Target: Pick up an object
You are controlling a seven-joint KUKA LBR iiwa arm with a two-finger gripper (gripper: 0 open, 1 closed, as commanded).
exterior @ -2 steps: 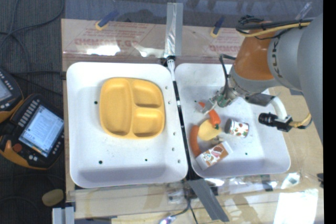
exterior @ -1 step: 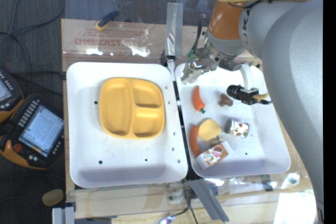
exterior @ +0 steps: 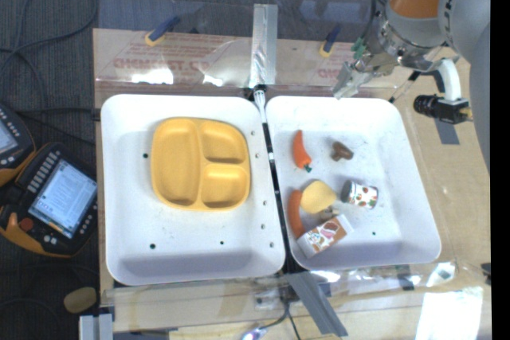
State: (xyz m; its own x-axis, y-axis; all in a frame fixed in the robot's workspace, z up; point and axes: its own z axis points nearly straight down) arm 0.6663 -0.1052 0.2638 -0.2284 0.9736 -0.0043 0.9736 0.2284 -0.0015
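The right bin [exterior: 402, 171] holds several small items: an orange carrot [exterior: 300, 149], a small brown piece [exterior: 342, 150], a yellow wedge [exterior: 318, 196], a small printed can [exterior: 360, 194], a red-and-white carton [exterior: 324, 236] and an orange sausage-like piece [exterior: 294, 212]. My gripper [exterior: 348, 81] hangs above the back rim of the right bin, up and to the right of the carrot. Nothing is between its fingers as far as I can see.
The left bin [exterior: 127, 195] holds a yellow divided tray [exterior: 201, 162]. A metal divider bar [exterior: 264, 44] stands behind the bins' joint. Blue clips [exterior: 162, 29] sit on the back board. A tablet and cables [exterior: 60, 195] lie off the bench at left.
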